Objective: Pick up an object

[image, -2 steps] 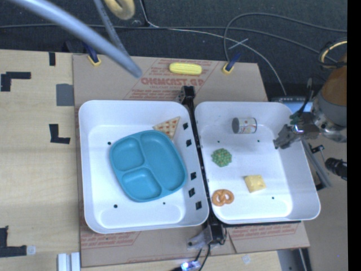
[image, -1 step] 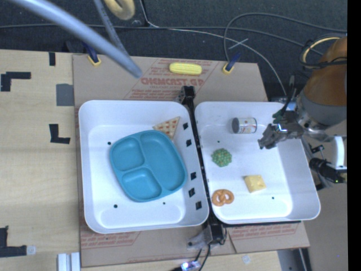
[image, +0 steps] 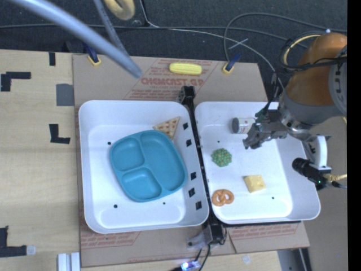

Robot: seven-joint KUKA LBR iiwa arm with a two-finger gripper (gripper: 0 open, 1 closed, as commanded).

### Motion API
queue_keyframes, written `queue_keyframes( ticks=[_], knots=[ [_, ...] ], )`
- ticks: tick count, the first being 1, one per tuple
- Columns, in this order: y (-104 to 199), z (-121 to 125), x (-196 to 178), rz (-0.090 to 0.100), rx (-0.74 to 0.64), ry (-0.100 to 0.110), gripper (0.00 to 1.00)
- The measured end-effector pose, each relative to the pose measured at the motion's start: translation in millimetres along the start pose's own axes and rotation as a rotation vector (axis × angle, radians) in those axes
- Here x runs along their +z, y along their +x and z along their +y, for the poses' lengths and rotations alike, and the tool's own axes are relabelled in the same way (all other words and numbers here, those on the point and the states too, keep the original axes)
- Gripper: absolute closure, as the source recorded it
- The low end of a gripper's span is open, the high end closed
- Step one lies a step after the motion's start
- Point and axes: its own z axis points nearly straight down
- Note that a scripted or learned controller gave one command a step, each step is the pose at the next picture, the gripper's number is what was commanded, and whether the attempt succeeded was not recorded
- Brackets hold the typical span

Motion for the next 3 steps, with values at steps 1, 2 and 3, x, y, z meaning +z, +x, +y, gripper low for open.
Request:
queue_keyframes(
  ticks=[1, 2, 3],
  knots=[
    [53.0, -7.3, -8.8, 0.0, 0.0, 0.001, 1.0],
    [103.0, -14.0, -14.6, 0.0, 0.0, 0.001, 1.0],
    [156.3, -20.0, -18.6, 0.0, -0.001, 0.001, 1.0]
  ],
)
